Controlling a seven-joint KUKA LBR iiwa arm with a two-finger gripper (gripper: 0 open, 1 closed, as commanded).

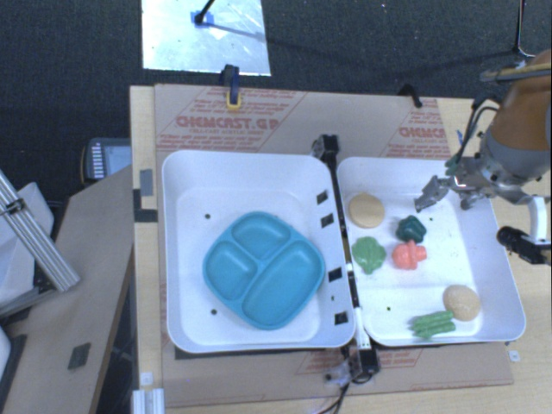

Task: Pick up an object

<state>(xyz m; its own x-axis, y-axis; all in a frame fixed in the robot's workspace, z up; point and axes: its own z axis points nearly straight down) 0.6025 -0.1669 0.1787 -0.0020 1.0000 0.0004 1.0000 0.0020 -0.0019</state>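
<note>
A smooth blue plastic plate (pixel 263 268) with three moulded compartments is seen in the left white bin (pixel 185 179). In the right bin (pixel 500 309) small matte toy foods are scattered: a round beige bun (pixel 366 210), a knobbly dark green piece (pixel 411 228), a lobed green leafy piece (pixel 369 254), an orange-red piece (pixel 409 255), a tan oval (pixel 461 301) and a ridged green pod (pixel 432 323). The metallic gripper (pixel 431 194) is held over this bin's upper part, nothing visibly grasped; its opening cannot be told.

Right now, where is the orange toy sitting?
In the camera view, the orange toy lies in the right bin, near its middle, just below the dark green toy and right of the light green leafy piece.
</note>
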